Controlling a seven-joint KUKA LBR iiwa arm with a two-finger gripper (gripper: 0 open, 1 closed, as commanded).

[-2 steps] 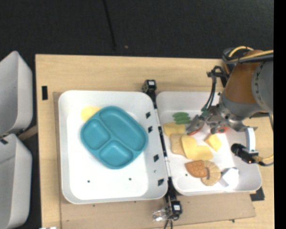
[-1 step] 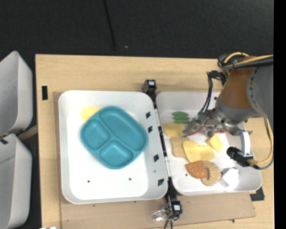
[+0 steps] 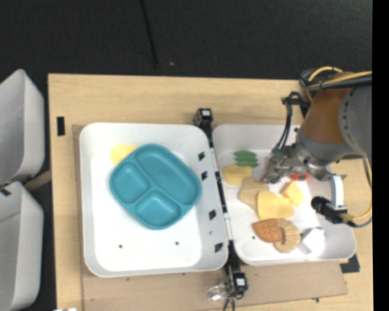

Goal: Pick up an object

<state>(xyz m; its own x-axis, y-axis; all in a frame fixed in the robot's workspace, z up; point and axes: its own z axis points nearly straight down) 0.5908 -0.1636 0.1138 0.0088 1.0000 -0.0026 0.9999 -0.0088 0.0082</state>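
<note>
My gripper (image 3: 278, 168) reaches down into the right bin (image 3: 337, 248), just above a heap of toy food. Under and beside it lie a tan piece (image 3: 249, 192), a yellow wedge (image 3: 273, 205) and a small yellow block (image 3: 294, 194). A green leafy piece (image 3: 245, 157) and a pale yellow piece (image 3: 235, 174) lie to its left. A brown waffle-like piece (image 3: 268, 230) and a tan ribbed piece (image 3: 288, 236) lie nearer the front. I see nothing lifted between the fingers.
The left bin (image 3: 104, 251) holds a blue divided plate (image 3: 155, 185) with a yellow piece (image 3: 120, 153) at its upper left edge. A white piece (image 3: 313, 238) sits at the right bin's front right. Clamps (image 3: 203, 116) mark the divider between the bins.
</note>
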